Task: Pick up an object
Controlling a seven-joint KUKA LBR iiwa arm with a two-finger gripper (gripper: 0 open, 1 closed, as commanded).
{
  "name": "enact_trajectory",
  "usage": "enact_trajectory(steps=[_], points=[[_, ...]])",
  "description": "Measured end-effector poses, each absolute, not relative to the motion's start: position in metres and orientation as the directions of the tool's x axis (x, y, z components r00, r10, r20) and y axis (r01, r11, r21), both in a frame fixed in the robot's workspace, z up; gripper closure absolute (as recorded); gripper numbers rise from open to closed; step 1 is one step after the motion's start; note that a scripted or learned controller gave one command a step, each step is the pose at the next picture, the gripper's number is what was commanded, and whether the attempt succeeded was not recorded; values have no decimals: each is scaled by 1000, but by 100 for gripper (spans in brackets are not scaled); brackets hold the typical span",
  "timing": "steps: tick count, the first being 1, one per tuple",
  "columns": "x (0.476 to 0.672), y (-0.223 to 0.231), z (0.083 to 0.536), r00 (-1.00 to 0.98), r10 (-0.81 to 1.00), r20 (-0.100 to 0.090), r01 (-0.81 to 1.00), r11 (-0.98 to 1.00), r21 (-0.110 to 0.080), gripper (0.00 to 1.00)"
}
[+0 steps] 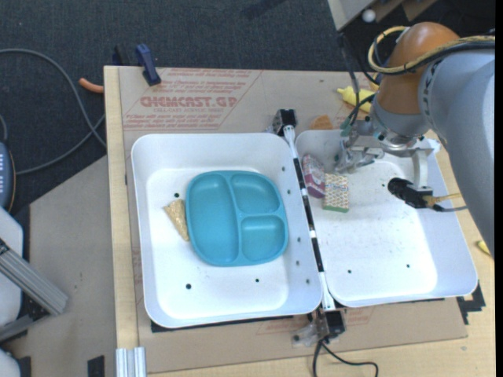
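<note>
The gripper [347,157] hangs low in the right bin [393,273], just above a checkered sponge [337,192] by the left wall, so this looks like the reach. Whether anything sits between its ends I cannot tell; next it likely needs to drop onto the sponge and close

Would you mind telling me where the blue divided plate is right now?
The blue divided plate lies flat in the middle of the left bin in the camera view, with a tan sponge-like piece tucked against its left edge.
</note>
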State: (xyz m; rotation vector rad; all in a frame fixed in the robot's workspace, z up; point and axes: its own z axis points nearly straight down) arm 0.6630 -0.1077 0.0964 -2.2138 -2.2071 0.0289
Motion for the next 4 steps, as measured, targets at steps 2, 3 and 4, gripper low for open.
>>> enact_trajectory(steps=[2,3,4], points=[[665,-107,108,2,1000,-2,1000,-3,-20,100],[665,-107,108,3,1000,-2,1000,-3,-20,0],[665,-107,119,2,1000,-3,1000,-2,-17,100]])
